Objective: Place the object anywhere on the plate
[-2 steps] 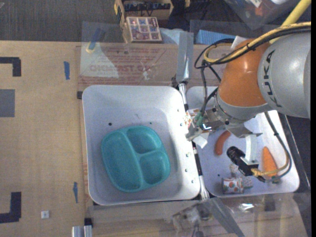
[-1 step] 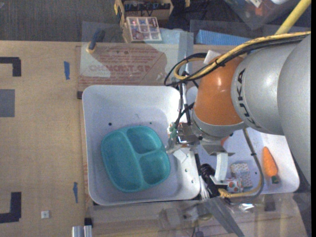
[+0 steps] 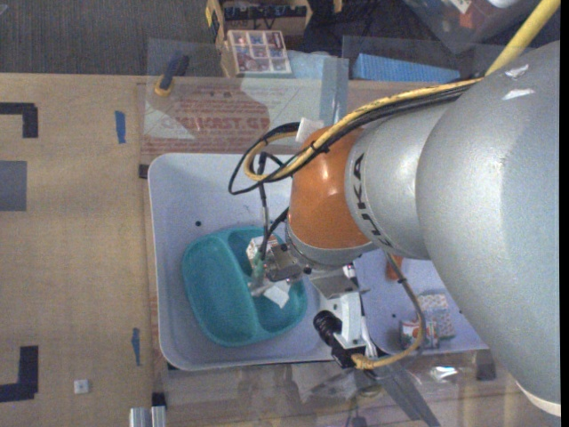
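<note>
A teal plate lies in the left white bin, toward its front left part. My gripper hangs over the plate's right half, under the orange wrist band. A small white and green object shows right at the gripper's tip, above or on the plate's right side. Whether it rests on the plate or is still in the gripper cannot be told from here. The arm hides the plate's right rim.
The big grey arm covers most of the right bin. A small patterned packet and a bit of something orange show in that bin. Cables loop above the wrist. A cardboard box stands beyond the bench.
</note>
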`<state>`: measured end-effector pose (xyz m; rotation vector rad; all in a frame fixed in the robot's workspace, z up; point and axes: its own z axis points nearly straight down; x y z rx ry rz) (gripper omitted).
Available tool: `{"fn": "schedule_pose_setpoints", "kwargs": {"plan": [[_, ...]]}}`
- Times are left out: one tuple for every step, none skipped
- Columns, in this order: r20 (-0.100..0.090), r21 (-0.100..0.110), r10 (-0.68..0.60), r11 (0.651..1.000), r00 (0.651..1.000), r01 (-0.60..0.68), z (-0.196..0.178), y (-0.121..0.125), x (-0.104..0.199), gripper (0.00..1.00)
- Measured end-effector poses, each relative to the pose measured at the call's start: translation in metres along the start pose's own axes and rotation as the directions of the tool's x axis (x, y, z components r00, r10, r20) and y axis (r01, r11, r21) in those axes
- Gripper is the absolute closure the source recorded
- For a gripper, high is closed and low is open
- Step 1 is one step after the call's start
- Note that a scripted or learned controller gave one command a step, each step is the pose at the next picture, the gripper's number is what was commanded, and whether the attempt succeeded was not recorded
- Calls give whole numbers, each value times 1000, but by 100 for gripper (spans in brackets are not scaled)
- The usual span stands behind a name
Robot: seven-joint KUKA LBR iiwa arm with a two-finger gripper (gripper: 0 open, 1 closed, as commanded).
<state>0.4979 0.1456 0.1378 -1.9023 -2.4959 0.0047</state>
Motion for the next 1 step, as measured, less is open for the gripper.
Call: {"fn": "schedule_pose_setpoints", "kwargs": {"plan": [[0,-1,1,1000,1000,-1,0,0,0,0]]}}
